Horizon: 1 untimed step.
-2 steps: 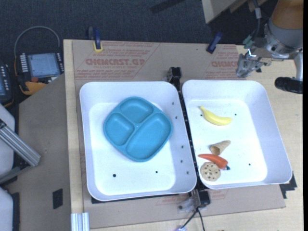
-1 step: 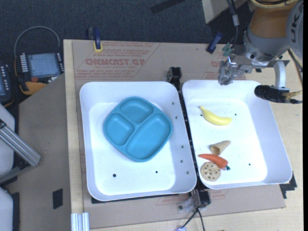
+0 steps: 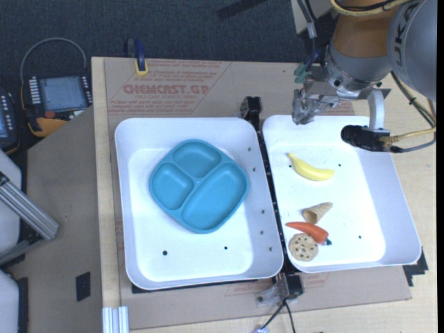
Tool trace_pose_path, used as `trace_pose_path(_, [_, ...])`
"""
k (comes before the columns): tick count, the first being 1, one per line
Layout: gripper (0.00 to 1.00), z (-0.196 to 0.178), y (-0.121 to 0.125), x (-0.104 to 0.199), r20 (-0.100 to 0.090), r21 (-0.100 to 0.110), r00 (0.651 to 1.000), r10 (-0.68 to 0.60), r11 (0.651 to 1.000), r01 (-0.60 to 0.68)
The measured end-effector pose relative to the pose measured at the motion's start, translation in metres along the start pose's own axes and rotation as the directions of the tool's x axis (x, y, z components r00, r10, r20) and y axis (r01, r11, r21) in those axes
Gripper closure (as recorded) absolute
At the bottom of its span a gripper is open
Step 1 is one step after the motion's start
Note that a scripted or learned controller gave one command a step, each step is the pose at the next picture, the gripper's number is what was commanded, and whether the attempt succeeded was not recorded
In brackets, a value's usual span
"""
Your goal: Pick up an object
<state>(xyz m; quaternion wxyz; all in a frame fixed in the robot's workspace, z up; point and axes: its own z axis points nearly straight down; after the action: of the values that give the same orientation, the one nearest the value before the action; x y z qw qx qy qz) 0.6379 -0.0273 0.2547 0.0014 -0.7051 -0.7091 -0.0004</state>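
At left, a blue sectioned plastic plate (image 3: 199, 184) lies tilted in the middle of the left shallow white bin (image 3: 139, 255). The right shallow white bin (image 3: 388, 207) carries a yellow toy banana (image 3: 310, 168) near its centre and, toward its near left corner, a tan cone-shaped piece (image 3: 317, 212), a red toy chilli pepper (image 3: 307, 231) and a round speckled biscuit (image 3: 303, 247), closely grouped. My gripper (image 3: 305, 109) hangs over the far left corner of the right bin, well apart from the banana, holding nothing; I cannot tell whether my fingers are spread or together.
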Motion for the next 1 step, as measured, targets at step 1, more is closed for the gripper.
trace_pose_path(1, [1.00, 0.0128, -0.0171, 0.0613, 0.000, 0.002, 1.000, -0.001, 1.000, 0.001])
